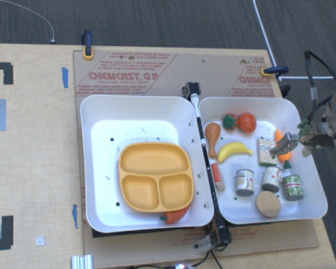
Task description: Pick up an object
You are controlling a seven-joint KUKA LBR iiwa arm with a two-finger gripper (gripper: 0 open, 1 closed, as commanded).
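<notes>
My gripper [284,145] reaches in from the right, low over the right bin's [309,205] right side. It sits over an orange carrot [279,135] beside a speckled cracker [265,152]. Whether anything is in its grasp is hidden. Around it lie a banana [233,150], a tomato [247,122], a green vegetable [229,121], a chicken drumstick [212,134], a red sausage [217,175], three small cans [244,182] [271,178] [292,186] and a round cookie [268,204].
The left bin [101,122] holds a yellow divided plate [155,175] with a red pepper [173,216] peeking from under its front edge. A black clamp [191,89] stands where the two bins meet. Blue-and-yellow clamps [87,43] [273,70] hold the board's back corners.
</notes>
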